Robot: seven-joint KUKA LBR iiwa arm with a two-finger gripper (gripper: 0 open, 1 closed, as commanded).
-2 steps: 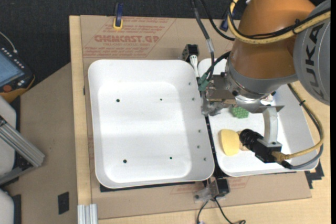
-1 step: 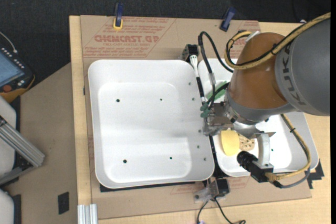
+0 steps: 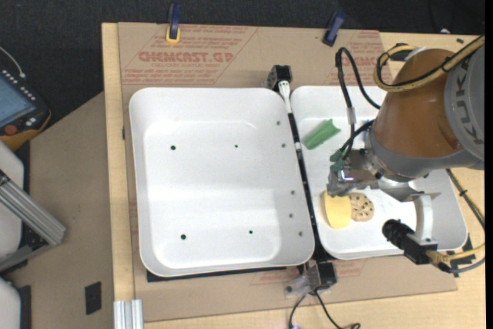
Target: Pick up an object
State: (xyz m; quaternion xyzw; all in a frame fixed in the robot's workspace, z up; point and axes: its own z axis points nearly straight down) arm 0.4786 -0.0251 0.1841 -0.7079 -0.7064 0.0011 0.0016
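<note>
A dark carpeted floor surrounds the bench [image 3: 231, 50], whose brown board top carries two shallow white bins side by side; the left bin [image 3: 154, 166] lies bare of objects, while the right bin [image 3: 454, 231] holds everything that could be picked up; a green block [image 3: 320, 134] lies tilted near that bin's far left corner, and a yellow piece [image 3: 335, 213] sits against its near left wall, touching a brown spotted disc [image 3: 360, 207] just to its right. The arm [image 3: 420, 115] reaches in over the right bin, and the gripper [image 3: 343, 177] hangs just above the yellow piece and the disc; the wrist hides its tips, so I cannot tell how they stand, and nothing shows as held. To my eye the step in hand is the descent onto one of those two; doing it well means settling on a single target, since they touch and a straddle would likely push both aside; the yellow piece also crowds the wall, which leaves little room on that side.
</note>
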